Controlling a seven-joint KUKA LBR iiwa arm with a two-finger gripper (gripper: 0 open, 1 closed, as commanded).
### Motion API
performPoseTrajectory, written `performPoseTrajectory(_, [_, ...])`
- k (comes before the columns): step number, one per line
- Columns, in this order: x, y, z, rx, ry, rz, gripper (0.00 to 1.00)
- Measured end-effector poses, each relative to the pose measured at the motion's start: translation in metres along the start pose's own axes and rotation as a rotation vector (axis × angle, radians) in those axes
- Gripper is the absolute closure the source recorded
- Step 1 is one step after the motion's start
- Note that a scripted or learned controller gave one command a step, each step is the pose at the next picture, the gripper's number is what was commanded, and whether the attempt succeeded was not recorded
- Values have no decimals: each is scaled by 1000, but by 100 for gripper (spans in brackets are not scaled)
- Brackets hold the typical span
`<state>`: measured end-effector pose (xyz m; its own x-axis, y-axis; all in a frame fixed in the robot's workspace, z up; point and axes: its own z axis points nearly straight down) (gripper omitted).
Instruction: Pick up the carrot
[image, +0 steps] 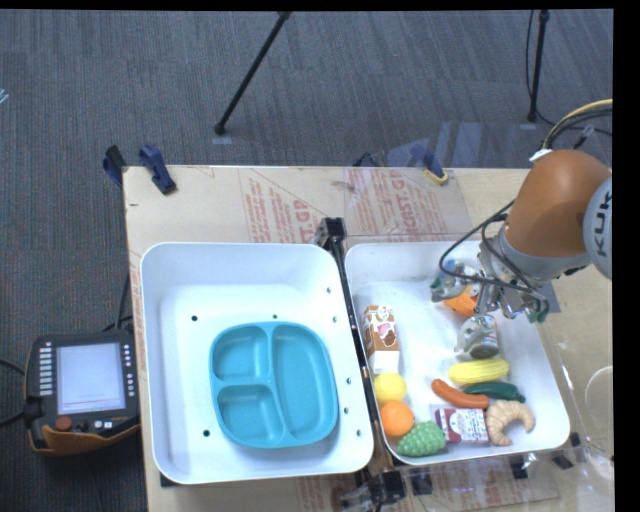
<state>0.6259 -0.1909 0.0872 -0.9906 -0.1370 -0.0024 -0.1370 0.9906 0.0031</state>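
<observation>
One fixed camera, high above the bench (300, 195), looking down at a slant.

From my seat I see both white bins whole: the left bin (165, 350) sits mid-frame, the right bin (555, 395) toward the right edge, where the arm (555, 210) enters. The view stands far enough back to take in dark carpet (150, 80) beyond and a pendant (85, 385) on the left.

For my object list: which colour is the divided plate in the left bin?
Light blue; the divided plate shows clearly in the camera view.
</observation>
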Motion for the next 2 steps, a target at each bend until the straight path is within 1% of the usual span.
performPoseTrajectory(1, [-3, 1, -12, -1, -8, 0, 100])
performPoseTrajectory(2, [-3, 1, -12, -1, -7, 0, 0])
